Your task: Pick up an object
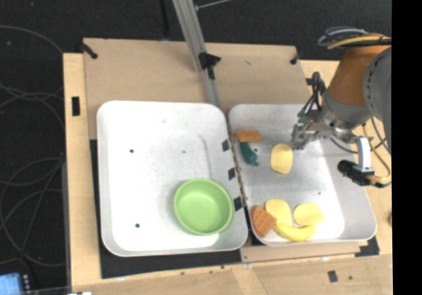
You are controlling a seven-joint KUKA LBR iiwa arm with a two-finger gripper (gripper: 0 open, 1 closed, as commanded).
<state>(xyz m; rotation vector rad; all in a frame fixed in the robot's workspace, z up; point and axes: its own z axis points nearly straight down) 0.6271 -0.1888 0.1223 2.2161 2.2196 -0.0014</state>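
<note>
Tan board made up the surface (151,69) I watched from above, and it carried two shallow white plastic bins side by side. The left bin (132,135) was the larger thing in my view; the right bin (343,214) sat touching it along a shared edge. The grey arm with its orange band (353,79) reached in from the right, over the far part of the right bin. A round light-green plastic bowl (203,205) sat upright in the near right corner of the left bin.

In the right bin, a pale yellow rounded block (281,158) lay near the middle. At the near edge I saw a cluster touching one another: a curved yellow banana-shaped piece (295,231), two pale yellow rounded lumps (277,208) (308,213), and an orange waffle-textured piece (263,221). Against the left wall lay a small orange-brown flat piece (248,136) and, just beside it, a small teal object (250,153).

The end effector (301,136) hung just beside the pale yellow block, up and to its right; I could not tell how its tips stood, nor whether it touched the block.
</note>
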